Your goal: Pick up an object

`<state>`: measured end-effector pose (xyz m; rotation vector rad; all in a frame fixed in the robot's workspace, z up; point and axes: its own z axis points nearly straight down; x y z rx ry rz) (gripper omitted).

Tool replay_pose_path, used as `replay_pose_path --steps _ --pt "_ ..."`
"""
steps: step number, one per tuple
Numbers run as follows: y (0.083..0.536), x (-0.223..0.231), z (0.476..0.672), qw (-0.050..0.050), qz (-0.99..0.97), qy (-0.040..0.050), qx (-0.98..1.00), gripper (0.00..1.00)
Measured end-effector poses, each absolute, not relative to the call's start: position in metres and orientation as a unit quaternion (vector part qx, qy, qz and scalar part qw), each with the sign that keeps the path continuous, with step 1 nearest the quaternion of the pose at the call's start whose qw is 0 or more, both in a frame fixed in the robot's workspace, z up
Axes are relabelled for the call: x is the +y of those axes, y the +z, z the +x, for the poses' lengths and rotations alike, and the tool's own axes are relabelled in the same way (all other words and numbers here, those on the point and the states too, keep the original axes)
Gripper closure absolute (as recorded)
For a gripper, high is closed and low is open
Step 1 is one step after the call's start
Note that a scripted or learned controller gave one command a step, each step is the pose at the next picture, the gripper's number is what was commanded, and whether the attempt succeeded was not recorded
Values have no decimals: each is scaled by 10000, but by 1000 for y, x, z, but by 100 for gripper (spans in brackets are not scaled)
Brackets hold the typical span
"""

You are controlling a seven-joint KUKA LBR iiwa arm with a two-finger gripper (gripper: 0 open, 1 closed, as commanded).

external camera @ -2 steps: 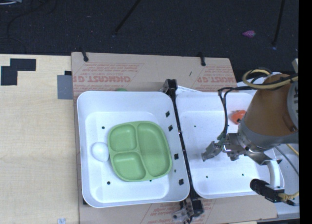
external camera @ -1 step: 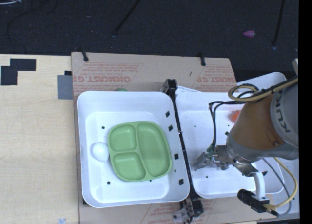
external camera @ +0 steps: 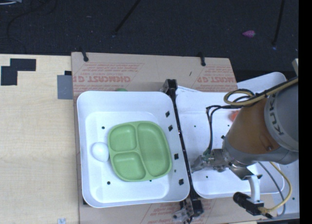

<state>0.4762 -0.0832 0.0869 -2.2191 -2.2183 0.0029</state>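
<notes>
Resting beside green plate [external camera: 139,150], white ball [external camera: 100,151]

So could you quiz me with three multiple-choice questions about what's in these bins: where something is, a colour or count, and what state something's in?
1. Where does the white ball lie?
A. left bin, beside the plate
B. right bin
C. on the floor

2. How many sections has the green plate?
A. two
B. three
C. five

3. How does the plate sit?
A. standing on edge
B. upside down
C. flat, hollows facing up

Answers: 1 A, the ball touches the plate's left edge in the left bin; 2 B, ridges mark three sections; 3 C, its hollows show.
</notes>
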Motion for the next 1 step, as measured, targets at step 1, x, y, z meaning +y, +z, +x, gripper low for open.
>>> replay_pose_path --steps 1 --pt "99 -84 477 16 -7098 3 -7044 100"
